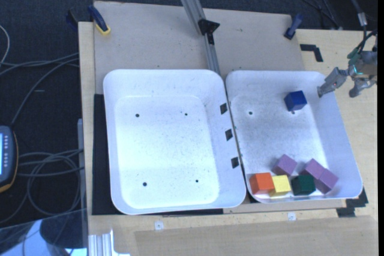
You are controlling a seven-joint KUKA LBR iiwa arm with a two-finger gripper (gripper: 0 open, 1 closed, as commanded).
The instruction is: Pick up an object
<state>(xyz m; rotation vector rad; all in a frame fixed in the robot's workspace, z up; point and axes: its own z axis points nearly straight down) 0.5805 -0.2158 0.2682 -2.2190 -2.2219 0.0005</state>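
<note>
The gripper is hovering at the right edge of the view, over the upper right rim of the right bin, its two fingers spreading apart w/ nothing between them. Just to its left & a touch lower, the blue cube is sitting alone in the upper part of that bin, near the gripper but not touching it. Farther off, along the bin's lower edge, the other blocks are crowding together: an orange cube touching a yellow cube, then a dark green cube beside that. A small purple block is lying just above the yellow one, & a longer purple block is lying tilted at the right end of the cluster, against the green one. All of these are lying well apart from the gripper. Across the divider, the left bin is sitting side by side w/ the right one. A metal rail is slanting down from the top of the view toward the gap between the bins. Blue clamps are gripping the bench at its upper corners, & cables are trailing over the dark floor at left.
</note>
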